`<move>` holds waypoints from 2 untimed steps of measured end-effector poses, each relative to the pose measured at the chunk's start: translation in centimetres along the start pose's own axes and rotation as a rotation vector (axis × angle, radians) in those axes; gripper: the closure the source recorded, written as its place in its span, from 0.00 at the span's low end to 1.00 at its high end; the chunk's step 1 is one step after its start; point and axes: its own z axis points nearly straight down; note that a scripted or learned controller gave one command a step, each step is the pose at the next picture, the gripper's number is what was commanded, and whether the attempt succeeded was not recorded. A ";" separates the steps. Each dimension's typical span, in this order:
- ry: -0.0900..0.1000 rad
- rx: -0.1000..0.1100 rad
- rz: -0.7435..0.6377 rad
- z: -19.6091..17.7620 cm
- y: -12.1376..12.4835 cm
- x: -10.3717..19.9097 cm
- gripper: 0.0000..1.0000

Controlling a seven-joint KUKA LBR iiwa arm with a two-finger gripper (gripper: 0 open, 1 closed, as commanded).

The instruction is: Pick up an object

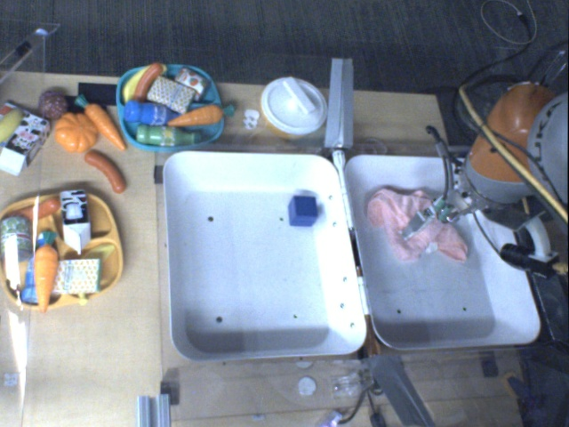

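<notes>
While the end effector [433, 218] sits low on the pink cloth [413, 223] in the right bin [462, 327], I cannot tell its grip; limp fabric may slip free. Farther left, the blue cube [303, 209] lies untouched.

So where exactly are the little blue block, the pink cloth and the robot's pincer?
blue block [303, 209], camera view, middle of its top face, in the left bin.
pink cloth [393, 210], camera view, its bare left part, in the right bin.
pincer [435, 215], camera view, between its tips, over the cloth.
</notes>
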 end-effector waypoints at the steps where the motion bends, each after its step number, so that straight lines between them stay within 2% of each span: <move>1: 0.002 0.001 0.177 0.1 4.0 2.6 0.00; 2: 0.000 -0.002 0.130 -0.1 1.7 6.2 0.00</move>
